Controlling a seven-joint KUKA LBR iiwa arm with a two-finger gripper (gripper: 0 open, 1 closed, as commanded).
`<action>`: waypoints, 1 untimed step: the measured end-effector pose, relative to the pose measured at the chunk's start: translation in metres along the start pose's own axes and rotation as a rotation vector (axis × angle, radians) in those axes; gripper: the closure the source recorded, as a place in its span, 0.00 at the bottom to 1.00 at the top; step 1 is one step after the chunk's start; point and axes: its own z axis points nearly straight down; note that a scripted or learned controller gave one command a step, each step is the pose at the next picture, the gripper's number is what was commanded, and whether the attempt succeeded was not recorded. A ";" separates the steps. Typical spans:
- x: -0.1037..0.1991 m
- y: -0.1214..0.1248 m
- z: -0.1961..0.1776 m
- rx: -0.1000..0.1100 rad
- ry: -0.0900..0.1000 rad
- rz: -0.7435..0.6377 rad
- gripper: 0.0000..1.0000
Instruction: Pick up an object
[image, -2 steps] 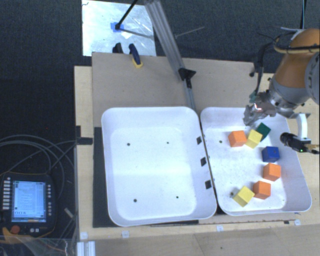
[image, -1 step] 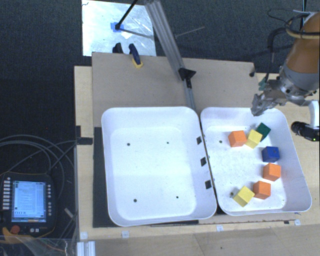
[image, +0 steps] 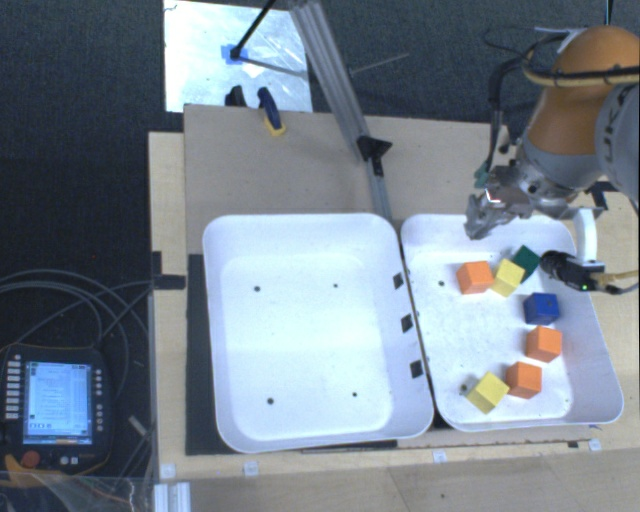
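Note:
The right bin (image: 440, 400) holds several small blocks. An orange block (image: 475, 277) and a yellow one (image: 509, 276) sit near its back, with a green block (image: 526, 259) just behind the yellow one. A blue block (image: 541, 307) lies further right, and two more orange blocks (image: 544, 343) (image: 523, 379) and a second yellow block (image: 489, 391) lie toward the front. My gripper (image: 483, 222) hangs over the bin's back edge, just behind the first orange block, with nothing visible between its fingers.
The left bin (image: 300, 330) stands beside the right one. A slanted metal pole (image: 340, 90) with a black clamp crosses the board behind the bins. A teach pendant (image: 55, 405) and cables lie at the far left.

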 end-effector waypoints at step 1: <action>0.049 -0.013 0.008 0.001 0.000 0.001 1.00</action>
